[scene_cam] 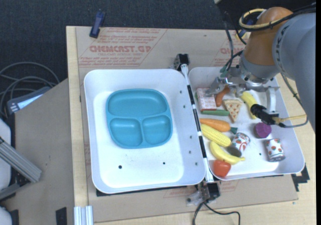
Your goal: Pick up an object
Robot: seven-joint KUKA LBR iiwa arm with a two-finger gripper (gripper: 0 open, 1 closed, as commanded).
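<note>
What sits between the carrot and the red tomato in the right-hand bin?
In the camera view, a corn cob and a banana lie between the carrot and the tomato, stacked one below the other along the bin's left side.
</note>
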